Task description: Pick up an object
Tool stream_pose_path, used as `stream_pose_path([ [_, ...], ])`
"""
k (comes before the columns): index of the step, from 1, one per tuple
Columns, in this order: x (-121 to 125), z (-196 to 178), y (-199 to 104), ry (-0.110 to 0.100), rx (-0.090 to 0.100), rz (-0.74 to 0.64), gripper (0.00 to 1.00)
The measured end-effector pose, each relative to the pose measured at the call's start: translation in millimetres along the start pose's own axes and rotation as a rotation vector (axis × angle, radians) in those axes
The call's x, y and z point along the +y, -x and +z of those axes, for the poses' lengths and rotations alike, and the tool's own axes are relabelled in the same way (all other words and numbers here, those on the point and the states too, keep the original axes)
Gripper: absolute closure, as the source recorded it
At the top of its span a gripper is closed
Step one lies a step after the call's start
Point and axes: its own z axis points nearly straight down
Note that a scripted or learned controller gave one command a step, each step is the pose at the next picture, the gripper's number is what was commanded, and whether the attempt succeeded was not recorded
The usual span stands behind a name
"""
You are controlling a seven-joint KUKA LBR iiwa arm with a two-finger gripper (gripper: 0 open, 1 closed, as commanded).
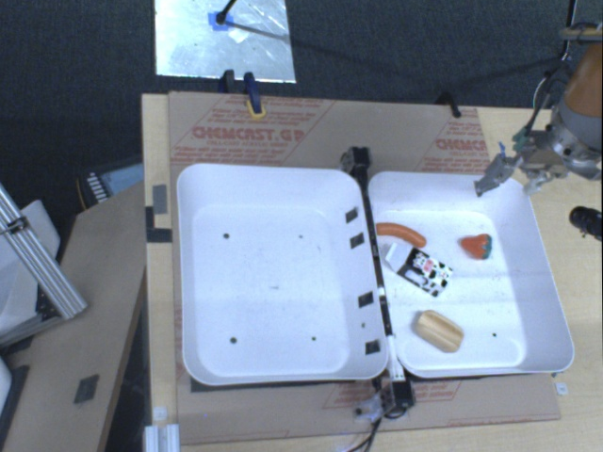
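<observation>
You are getting bright, even overhead light; the foil sheet (224, 26) at 12 o'clock is glaring, both white bins (273, 182) are nearly washing out, and detail is looking soft.

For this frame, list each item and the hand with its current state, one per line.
hand: open, raised over the right bin's far edge, holding nothing.
orange sausage: lying flat in the right bin, near the divider.
red strawberry toy: resting in the right bin, untouched.
black-and-white patterned box: lying flat, just below the sausage.
tan bread roll: lying in the right bin's near part.
</observation>
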Motion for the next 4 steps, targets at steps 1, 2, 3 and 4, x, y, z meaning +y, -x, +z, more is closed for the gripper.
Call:
stream_pose_path([
  [1, 1, -11, 0, 0.004, -0.001, -0.003, 1.00],
  [2, 30, -106, -107, 0.012, 0.000, -0.012, 1.00],
  [3, -73, -95, -122, -0.006, 0.003, 0.002, 1.00],
  [4, -125, -155, -248, 0.003, 0.005, -0.012, 1.00],
])
